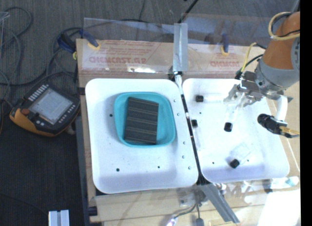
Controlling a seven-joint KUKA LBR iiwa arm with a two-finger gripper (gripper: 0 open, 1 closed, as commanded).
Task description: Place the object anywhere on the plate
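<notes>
Dark ridged block lies flat on teal plate in left bin. Pincer hovers over right bin; cannot tell its state. If block is the object, placing looks done; next: lift clear, avoid divider.

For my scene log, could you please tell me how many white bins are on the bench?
2: the left bin holds the blue plate; the right bin lies under the gripper.
</notes>
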